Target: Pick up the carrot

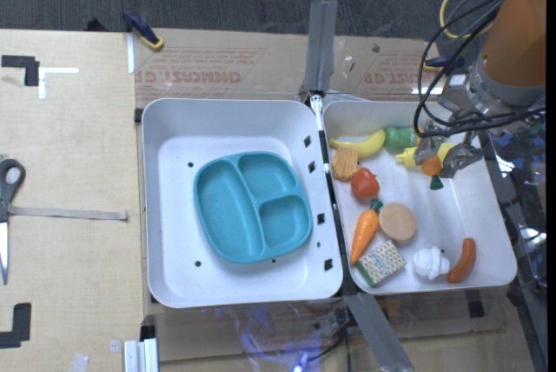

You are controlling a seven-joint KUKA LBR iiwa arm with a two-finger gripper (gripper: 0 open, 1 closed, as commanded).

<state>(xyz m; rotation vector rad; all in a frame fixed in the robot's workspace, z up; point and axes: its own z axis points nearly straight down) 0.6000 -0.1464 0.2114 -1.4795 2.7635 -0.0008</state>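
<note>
Approach step: gripper (441, 160), its state impossible to tell, hangs up-right of the carrot (364, 231); next, descend over it.

Orange carrot (363, 231) w/ green top lies slanted in right bin, near left wall.

Blue divided plate (254, 207) in left bin (165, 188); banana (365, 143), tomato (365, 182), sausage (461, 261) in right bin (495, 231); scissors (7, 214) on bench (61, 153)

The arm (508, 57) looked pretty chunky: grey metal body with a big orange band (521, 31) up top, plus yellow and black cables (456, 9) looping around it.
</note>
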